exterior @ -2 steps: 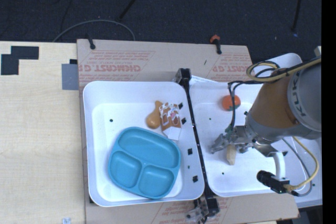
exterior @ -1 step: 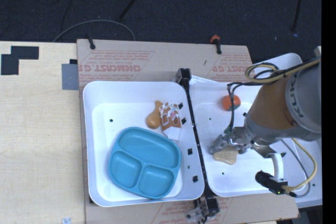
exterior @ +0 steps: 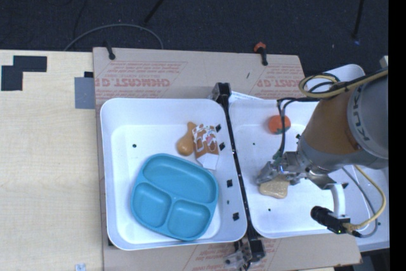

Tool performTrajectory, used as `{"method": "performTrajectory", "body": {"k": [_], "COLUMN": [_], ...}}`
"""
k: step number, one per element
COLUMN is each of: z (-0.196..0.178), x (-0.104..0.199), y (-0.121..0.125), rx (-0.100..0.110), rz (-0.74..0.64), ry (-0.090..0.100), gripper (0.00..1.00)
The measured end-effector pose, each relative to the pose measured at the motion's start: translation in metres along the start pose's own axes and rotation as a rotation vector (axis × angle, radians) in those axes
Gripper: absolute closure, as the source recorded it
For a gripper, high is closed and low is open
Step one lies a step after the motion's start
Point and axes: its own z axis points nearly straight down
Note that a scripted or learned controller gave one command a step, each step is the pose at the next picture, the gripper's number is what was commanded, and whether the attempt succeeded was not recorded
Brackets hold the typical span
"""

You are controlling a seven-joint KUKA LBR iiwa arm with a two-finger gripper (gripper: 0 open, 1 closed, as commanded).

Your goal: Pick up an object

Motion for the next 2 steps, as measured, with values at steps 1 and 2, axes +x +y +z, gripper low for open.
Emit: {"method": "performTrajectory", "body": {"k": [1,2], "z": [-0.062,-0.11], "x": [0.002,0.001], "y": [0.003,0.012], "rx": [-0.009,-0.007], "rz": [-0.011,-0.011], "ry": [-0.002,-0.002], "gripper": [1.0,1.0]}}
